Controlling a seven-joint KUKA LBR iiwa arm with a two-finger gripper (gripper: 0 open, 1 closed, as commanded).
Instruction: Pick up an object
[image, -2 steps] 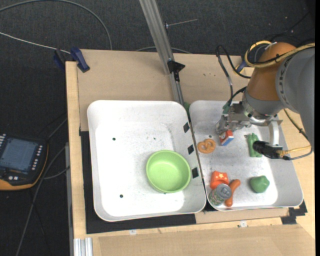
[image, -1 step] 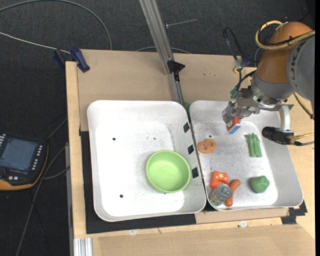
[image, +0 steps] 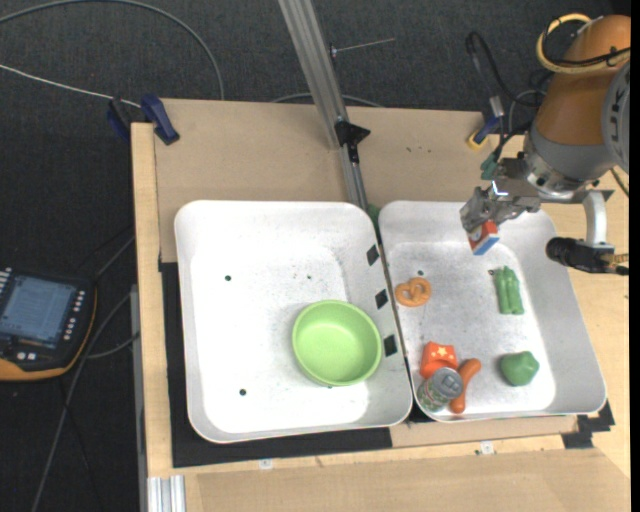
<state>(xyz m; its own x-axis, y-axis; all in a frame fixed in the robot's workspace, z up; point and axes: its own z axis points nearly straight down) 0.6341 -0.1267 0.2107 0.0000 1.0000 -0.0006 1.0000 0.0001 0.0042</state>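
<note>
Your grey arm with its orange band reaches in from the right, its two-finger gripper (image: 486, 228) raised over the far part of the right shallow white bin (image: 565, 300). Its fingers are closed around a small red, white and blue block (image: 485, 238). In the bin beneath you have a tan pretzel-shaped piece (image: 412, 291), a long green pod-like piece (image: 509, 290), a green pepper-like lump (image: 519, 368), an orange block (image: 438, 356), a carrot-like orange stick (image: 464, 383) and a small round tin (image: 439, 387). The left white bin (image: 230, 330) holds a lime green plastic bowl (image: 336, 343).
</note>
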